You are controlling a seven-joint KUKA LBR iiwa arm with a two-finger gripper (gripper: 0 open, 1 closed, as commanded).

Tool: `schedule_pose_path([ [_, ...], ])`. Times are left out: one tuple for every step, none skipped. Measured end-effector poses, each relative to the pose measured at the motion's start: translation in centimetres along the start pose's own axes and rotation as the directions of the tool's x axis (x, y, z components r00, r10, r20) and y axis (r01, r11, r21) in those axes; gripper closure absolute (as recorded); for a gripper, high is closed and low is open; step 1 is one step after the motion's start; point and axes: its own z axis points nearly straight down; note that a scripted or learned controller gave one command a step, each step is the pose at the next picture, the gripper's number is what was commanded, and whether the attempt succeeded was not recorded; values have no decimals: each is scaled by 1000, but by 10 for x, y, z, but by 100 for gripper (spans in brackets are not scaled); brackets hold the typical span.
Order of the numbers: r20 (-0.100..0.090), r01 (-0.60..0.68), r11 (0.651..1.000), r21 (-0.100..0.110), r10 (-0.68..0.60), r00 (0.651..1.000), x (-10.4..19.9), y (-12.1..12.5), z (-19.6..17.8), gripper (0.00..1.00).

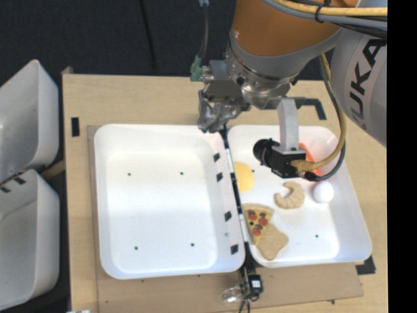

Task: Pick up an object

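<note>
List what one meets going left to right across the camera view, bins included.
left bin → yellow disc → croissant → white ball. The pizza slice lies nearer the camera and spans from the disc to the croissant, so it is left out of the order.

Tan matte counter, with black tape marks near its edges. Two white tubs sit off its left side. The backdrop behind is near black. Light is even, shadows soft.
</note>
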Motion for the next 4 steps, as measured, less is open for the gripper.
schedule_pose_path([
  [0,-1,1000,3,1,1000,59,-4,-44,100],
  [1,-4,1000,2,4,1000,73,13,-80,100],
  [5,-8,1000,10,8,1000,72,44,-20,100],
  [-1,-3,1000,1,3,1000,73,29,-97,100],
])
